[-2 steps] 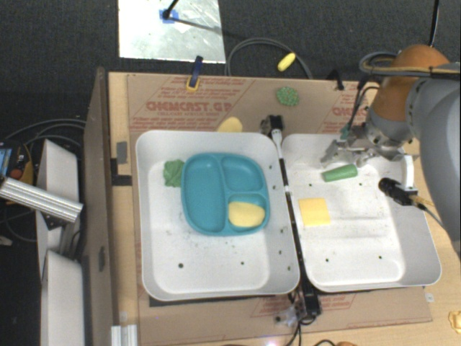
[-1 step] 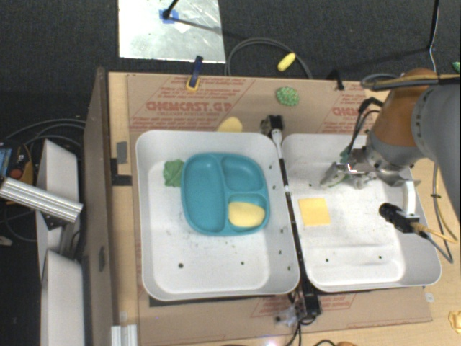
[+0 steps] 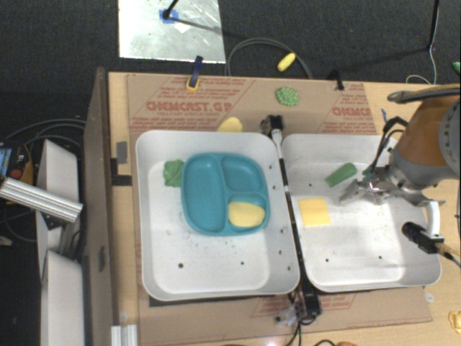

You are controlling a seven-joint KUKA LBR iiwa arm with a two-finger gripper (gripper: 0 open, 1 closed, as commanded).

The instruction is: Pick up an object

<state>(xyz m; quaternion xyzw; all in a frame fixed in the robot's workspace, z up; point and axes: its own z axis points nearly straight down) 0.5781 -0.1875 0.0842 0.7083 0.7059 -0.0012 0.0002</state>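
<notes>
Nearest the camera runs the front edge of the worktop (image 3: 216, 316), a brown cardboard-covered surface printed with red lettering, carrying two shallow white bins side by side. Left of the pair, the left bin (image 3: 209, 272) holds a teal divided plate (image 3: 216, 189) with a yellow rounded piece (image 3: 246, 214) lying in its lower right compartment. A small green leafy piece (image 3: 173, 171) lies touching the plate's left rim.

On the other side, the right bin (image 3: 360, 265) holds a flat yellow square (image 3: 314, 212) near its left wall and a green oblong block (image 3: 341, 174) further back, tilted at a slant. Both lie apart from each other on the bin floor.

Reaching in from the right, the grey arm with its orange band (image 3: 421, 139) hangs over the right bin. Its tool (image 3: 354, 191) sits low, just beside the green oblong block, on that block's lower right side. Metal fingers (image 3: 349, 192) point leftwards, and they look slightly parted with nothing between them; the block lies outside them.

Behind the bins, on the cardboard, rest a green knobbly round piece (image 3: 287, 96), a pale yellow rounded piece (image 3: 230, 125) by the left bin's back rim, and a yellow-tipped cable end (image 3: 287, 62).
</notes>
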